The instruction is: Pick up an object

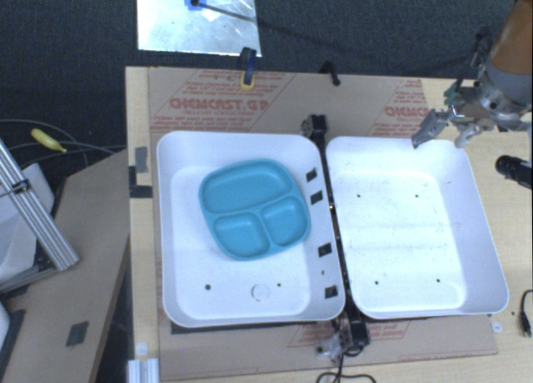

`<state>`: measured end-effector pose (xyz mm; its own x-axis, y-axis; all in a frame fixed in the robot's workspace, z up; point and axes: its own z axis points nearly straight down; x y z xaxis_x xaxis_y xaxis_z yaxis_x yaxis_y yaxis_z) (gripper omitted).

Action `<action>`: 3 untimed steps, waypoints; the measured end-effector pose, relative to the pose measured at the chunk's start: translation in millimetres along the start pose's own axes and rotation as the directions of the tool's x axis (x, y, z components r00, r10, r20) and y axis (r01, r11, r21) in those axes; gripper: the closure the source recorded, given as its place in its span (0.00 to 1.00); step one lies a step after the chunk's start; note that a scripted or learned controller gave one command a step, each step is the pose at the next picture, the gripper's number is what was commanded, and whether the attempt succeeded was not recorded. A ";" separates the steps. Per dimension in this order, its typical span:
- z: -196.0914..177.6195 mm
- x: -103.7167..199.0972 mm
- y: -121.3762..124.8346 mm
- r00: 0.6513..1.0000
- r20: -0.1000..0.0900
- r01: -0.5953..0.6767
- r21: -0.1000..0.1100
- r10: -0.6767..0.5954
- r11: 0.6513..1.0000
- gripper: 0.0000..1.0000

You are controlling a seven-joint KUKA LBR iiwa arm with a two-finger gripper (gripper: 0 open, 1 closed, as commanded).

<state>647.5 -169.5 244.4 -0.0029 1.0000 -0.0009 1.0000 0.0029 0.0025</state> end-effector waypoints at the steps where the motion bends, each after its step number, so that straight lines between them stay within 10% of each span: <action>1: 112.4 -38.8 -14.0 1.000 -0.001 -0.005 0.009 0.005 1.000 0.00; 2: -16.3 32.5 19.3 1.000 0.000 0.010 -0.015 -0.009 1.000 0.00; 3: 167.9 -24.5 17.8 1.000 0.001 -0.005 0.005 0.005 1.000 0.00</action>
<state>665.9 -194.1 76.6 0.0020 1.0000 -0.0016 1.0000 -0.0020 -0.0026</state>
